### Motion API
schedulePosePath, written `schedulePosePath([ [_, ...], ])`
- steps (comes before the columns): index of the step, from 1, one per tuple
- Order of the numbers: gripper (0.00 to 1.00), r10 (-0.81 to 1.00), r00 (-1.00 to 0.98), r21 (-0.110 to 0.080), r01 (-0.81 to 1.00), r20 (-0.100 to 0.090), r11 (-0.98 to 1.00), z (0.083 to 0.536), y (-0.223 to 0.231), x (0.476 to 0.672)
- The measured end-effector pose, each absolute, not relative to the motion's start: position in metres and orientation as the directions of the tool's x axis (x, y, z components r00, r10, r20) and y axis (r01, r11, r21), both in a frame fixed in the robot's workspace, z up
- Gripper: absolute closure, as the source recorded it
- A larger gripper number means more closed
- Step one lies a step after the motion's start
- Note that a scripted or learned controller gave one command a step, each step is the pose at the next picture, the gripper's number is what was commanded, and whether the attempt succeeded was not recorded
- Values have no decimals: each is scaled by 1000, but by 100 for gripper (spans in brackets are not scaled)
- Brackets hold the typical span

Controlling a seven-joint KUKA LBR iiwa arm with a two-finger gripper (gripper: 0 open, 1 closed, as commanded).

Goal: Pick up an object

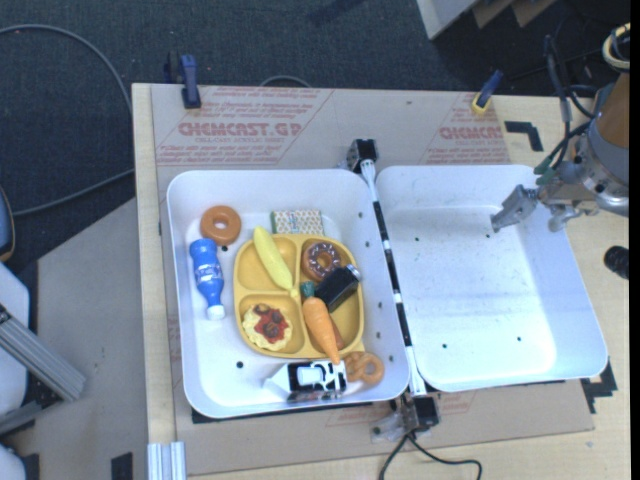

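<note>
Up over the right bin (500, 348), near its far right corner, the gripper (532, 213) has its two fingers spread wide with nothing between them. All the toys lie in the left bin (185, 318): a yellow tray (250, 303) with a banana (270, 256) and a carrot (321, 328), plus a blue bottle (207, 277) and a donut (220, 224) beside it.

The bench (300, 118) bears two white bins. The left bin (185, 298) lies touching the right bin (480, 298) along one edge.
</note>
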State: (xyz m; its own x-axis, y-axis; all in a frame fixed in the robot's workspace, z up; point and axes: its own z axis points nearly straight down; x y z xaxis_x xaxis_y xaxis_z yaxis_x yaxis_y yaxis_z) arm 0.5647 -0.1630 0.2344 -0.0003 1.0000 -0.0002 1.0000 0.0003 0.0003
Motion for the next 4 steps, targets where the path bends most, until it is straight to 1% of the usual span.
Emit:
schedulePosePath([
  [1, 0, 1000, -2, -4, 1000, 5, 2, 93, -221, 551],
  [2, 0, 1000, -1, 2, 1000, 0, 1, 142, -182, 620],
  [3, 0, 1000, -1, 2, 1000, -2, 1, 192, -224, 667],
  [4, 0, 1000, -5, -12, 1000, 19, 5, 82, -215, 666],
])
